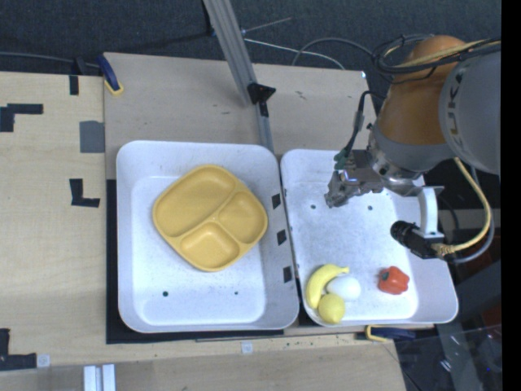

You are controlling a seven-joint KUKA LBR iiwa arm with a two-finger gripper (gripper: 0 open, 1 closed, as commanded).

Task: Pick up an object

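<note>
Hanging over the upper part of the right bin (440, 300), the end effector (339, 192) points down toward the bin's white floor, and whether its fingers are spread or closed cannot be told from this view. No object shows between them. Above it, the grey arm (480, 112) with its orange band (419, 96) comes in from the right edge, and a black cable loops over the top of the wrist. A white bracket with a black fitting (415, 239) and a yellow hose (472, 235) hang off the arm's lower side, above the bin's right half.

The objects to pick lie along the near edge of the right bin, well apart from the end effector. A yellow banana (323, 279) curves in the bin's lower left corner, touching a white egg-shaped object (347, 288) on its right. A yellow lemon (331, 308) sits just below them, against the front wall. A small red fruit or pepper (393, 280) rests apart to the right.

The left bin (134, 300) sits beside the right one, their rims touching. It holds a yellow divided plate (210, 217) with three compartments, lying flat and turned at a slant.

Both bins rest on the wooden worktop (49, 243), which carries several dark tape marks (81, 192) on its left. A grey metal bar (236, 43) slants down from the top toward the gap between the bins.
</note>
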